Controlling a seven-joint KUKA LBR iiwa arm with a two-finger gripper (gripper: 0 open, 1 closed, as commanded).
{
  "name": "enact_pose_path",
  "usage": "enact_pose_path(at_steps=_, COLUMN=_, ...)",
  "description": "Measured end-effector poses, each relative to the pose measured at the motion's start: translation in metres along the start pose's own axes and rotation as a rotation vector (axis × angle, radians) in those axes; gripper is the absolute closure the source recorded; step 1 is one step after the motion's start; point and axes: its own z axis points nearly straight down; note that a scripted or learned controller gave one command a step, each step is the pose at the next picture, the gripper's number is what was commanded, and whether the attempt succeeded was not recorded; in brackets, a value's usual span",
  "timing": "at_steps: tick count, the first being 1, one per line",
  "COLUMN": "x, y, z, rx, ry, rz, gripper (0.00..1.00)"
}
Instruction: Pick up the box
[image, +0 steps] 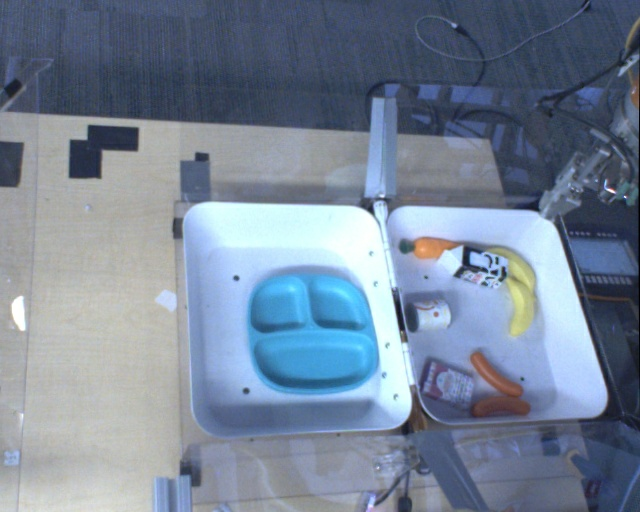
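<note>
Pale wooden bench (100, 300) carries two white bins side by side. At the upper right of the frame the gripper (590, 170) hangs outside the right bin (570, 300); how it is set I cannot tell. Lower in that bin lies the box (448, 384), dark red, beside two sausages (496, 385). A banana (520, 290), carrot (437, 248) and cup (430, 314) sit higher. Left bin (220, 300) holds a blue tray (312, 332).

Tray (312, 333) in left bin (215, 400); box (447, 384) at right bin's (572, 300) near edge, beside 2 sausages (495, 373).
</note>
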Motion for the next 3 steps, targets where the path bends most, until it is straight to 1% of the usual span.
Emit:
enact_pose_path(at_steps=1, x=0.054, y=0.026, z=-0.081, rx=-0.001, ry=0.001, rz=-0.005, gripper=1.0)
enact_pose_path(at_steps=2, x=0.106, y=0.02, z=-0.022, rx=0.0, ry=0.005, rz=-0.094, gripper=1.0)
enact_pose_path(at_steps=3, x=0.113, y=0.014, z=0.033, rx=-0.001, ry=0.004, rz=-0.42, gripper=1.0)
